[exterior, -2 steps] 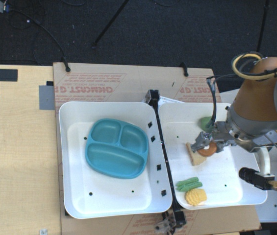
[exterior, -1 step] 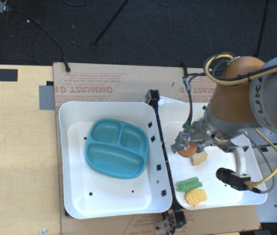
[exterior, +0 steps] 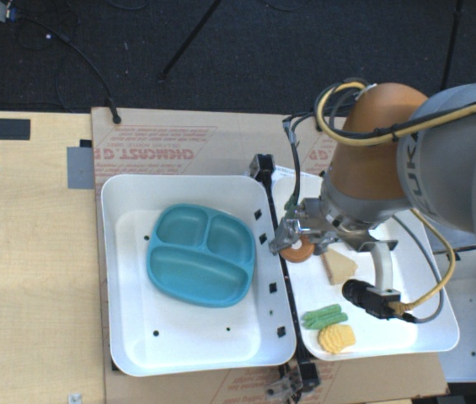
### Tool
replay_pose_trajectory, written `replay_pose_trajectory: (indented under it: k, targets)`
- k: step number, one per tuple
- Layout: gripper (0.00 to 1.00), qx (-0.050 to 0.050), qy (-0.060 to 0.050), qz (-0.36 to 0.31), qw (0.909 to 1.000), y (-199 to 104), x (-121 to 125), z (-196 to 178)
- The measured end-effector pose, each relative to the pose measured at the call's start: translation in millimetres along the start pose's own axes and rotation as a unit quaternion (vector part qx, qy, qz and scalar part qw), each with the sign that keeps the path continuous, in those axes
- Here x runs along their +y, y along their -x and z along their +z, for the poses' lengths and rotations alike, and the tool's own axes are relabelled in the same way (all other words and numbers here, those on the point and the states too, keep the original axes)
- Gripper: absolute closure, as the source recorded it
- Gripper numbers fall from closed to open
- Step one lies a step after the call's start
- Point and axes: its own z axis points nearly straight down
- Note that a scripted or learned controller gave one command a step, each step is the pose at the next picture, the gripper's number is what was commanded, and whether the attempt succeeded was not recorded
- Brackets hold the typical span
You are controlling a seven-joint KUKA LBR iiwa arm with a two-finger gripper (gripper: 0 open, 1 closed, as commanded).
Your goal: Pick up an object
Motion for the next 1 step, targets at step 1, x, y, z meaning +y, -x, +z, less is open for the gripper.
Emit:
replay_pose_trajectory:
  k: [1]
  targets:
    - [1.00, 0.000, 0.000, 0.000, 1.0000, -50.9, 18.4, -7.0]
